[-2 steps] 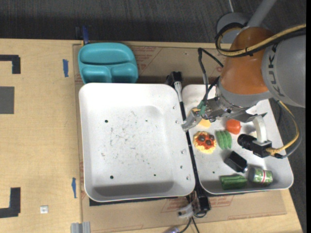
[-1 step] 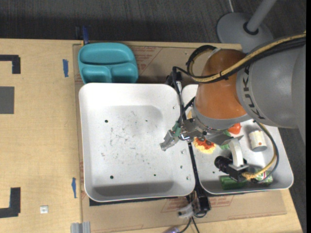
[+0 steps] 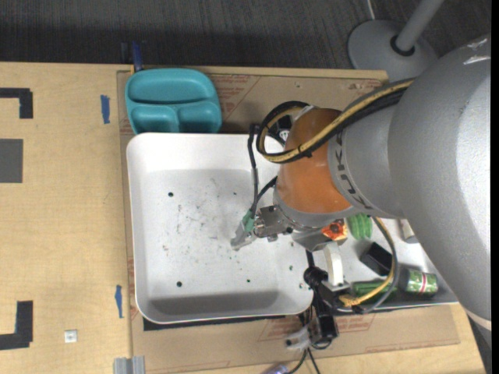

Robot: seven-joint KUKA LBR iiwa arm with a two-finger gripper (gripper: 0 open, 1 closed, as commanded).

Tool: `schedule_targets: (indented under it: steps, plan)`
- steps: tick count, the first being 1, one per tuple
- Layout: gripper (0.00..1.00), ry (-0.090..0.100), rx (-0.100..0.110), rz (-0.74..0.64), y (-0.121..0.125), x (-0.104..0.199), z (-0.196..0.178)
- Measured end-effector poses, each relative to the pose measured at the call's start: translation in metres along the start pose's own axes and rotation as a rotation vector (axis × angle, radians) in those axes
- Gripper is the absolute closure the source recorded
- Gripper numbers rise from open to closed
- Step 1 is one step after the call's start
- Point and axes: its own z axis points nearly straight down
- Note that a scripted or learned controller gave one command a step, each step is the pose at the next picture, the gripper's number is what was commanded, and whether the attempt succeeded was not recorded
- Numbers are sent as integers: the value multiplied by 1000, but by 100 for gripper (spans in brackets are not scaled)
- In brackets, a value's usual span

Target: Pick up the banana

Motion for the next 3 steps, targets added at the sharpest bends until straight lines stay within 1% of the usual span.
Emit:
schedule_targets:
  steps: [1, 2, 3]
  plan:
    - [0, 4, 21, -17, -4, 24, 13]
    - [0, 5, 17, -160, -15, 84, 37]
    - [0, 3, 19, -79, 24, 100, -20]
